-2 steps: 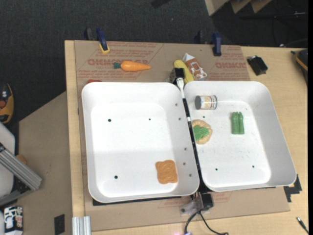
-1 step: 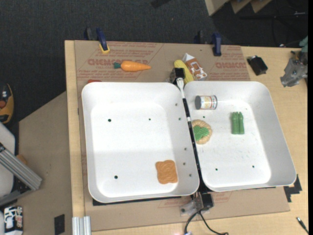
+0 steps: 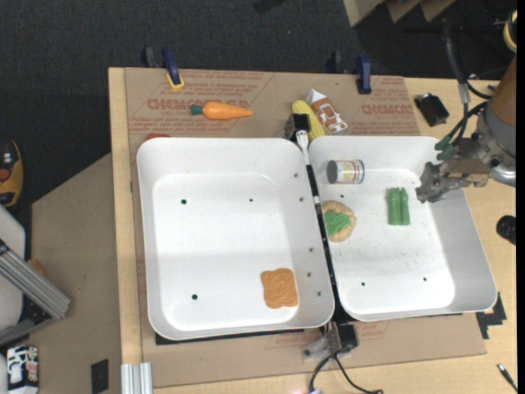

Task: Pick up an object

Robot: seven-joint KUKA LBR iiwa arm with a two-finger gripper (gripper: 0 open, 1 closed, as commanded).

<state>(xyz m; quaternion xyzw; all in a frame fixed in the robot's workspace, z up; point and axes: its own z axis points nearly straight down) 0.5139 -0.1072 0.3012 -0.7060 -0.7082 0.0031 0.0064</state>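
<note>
A robot gripper [image 3: 430, 185], jaw position unclear, hovers at the right bin's [image 3: 459, 294] edge beside a green block [image 3: 398, 206], seemingly ready to grab it.

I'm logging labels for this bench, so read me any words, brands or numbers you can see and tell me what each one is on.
Red print repeated on the cardboard sheet behind the bins: too blurred to read for sure.
Label on the small can: too small to read.
Print on the brown packet: too small to read.
No other text shows.
</note>
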